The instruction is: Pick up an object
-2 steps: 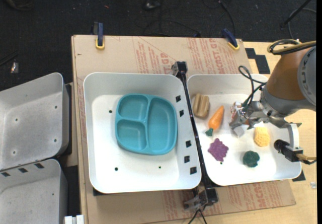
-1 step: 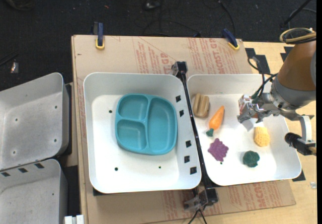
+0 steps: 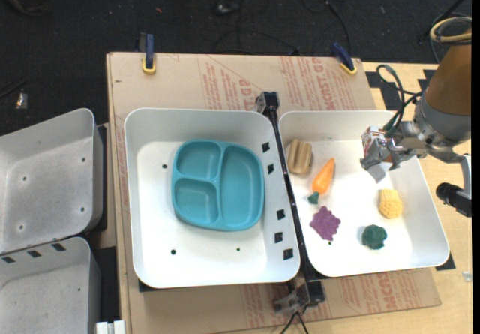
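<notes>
While the arm (image 3: pixel 450 100) reaches in over the right bin (image 3: pixel 427 246), we see its gripper (image 3: pixel 375 156) hanging above the corn (image 3: pixel 390 204). Fingers too blurred; we cannot tell their state or any hold.

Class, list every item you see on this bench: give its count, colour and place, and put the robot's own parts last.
bins: two, white, side by side on the board
divided plate: one, teal, in the left bin
bread piece: one, tan, right bin, near the divider
carrot: one, orange, right bin, beside the bread piece
grapes: one, purple, right bin, front
broccoli: one, green, right bin, front
corn: one, yellow, right bin
clamps: two, yellow and blue, board's far edge
arm: one, grey with orange
claw: one, over the right bin
</notes>
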Controlling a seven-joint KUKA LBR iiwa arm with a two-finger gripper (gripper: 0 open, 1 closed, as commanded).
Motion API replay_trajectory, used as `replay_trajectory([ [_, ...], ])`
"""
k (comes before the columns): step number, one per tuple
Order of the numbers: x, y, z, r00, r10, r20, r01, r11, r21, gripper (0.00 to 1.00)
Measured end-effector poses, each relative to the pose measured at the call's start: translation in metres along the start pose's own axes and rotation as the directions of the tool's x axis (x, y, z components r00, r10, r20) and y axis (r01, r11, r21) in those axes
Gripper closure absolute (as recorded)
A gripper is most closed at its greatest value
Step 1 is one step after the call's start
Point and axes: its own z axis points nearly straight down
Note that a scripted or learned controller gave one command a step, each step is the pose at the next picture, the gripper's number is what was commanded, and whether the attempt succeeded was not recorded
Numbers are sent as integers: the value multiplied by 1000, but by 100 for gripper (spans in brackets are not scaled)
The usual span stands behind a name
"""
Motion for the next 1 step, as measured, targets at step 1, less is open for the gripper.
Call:
replay_trajectory([
  [1,0,4,-43,1000,0,0,0,1000,0,100],
])
